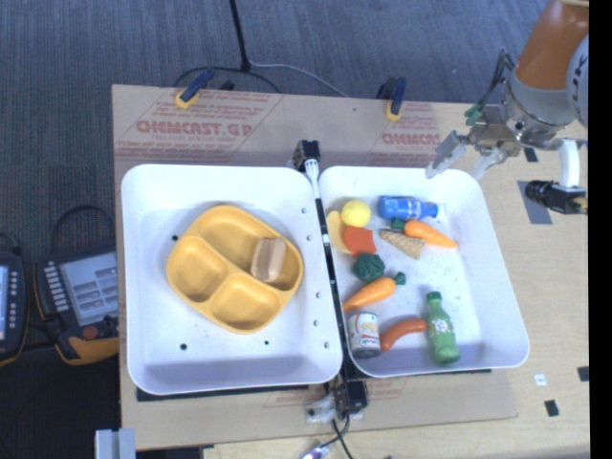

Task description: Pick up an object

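Currently my tool (463, 156) hangs above right bin's (497, 256) far rim, fingers spread wide, nothing held. Toys clustered toward bin's left half. I'd target carrot (429, 232): isolated, lying flat. Descend straight, straddle across its narrow width, avoid blue can (406, 207) just beside.

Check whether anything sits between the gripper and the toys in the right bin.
Nothing visible does. The gripper, fingers spread, hangs above the right bin's far right corner with open space below. The nearest items, the blue can and the carrot, lie uncovered on the bin floor.
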### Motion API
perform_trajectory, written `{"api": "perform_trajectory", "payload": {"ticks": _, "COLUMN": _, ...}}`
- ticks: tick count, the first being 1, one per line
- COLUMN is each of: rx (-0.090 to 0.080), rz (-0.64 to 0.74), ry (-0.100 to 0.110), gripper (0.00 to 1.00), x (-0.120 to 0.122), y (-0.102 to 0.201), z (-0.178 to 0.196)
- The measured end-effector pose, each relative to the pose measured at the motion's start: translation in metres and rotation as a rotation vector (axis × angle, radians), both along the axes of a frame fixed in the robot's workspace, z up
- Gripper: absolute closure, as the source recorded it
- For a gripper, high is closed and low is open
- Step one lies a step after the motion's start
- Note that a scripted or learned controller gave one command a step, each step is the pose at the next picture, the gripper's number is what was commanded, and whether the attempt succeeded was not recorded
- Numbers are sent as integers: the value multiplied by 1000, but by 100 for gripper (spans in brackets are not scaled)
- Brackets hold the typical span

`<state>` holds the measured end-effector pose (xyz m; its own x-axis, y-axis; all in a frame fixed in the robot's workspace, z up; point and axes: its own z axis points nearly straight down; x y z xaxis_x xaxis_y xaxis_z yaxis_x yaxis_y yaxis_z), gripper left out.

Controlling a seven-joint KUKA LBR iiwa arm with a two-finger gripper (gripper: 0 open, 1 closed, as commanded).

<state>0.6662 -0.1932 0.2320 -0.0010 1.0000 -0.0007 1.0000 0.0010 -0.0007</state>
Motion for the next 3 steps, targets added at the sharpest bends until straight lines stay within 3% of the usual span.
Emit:
{"api": "perform_trajectory", "payload": {"ticks": 1, "rx": -1, "rz": -6, "ry": -1, "gripper": 0, "x": -16, "y": 49, "z": -129}}
{"api": "perform_trajectory", "payload": {"ticks": 2, "rx": -8, "rz": 17, "ry": -26, "gripper": 0, "x": -68, "y": 52, "z": -138}}
{"api": "perform_trajectory", "payload": {"ticks": 3, "rx": -10, "rz": 7, "ry": -31, "gripper": 0, "x": -121, "y": 56, "z": -138}}
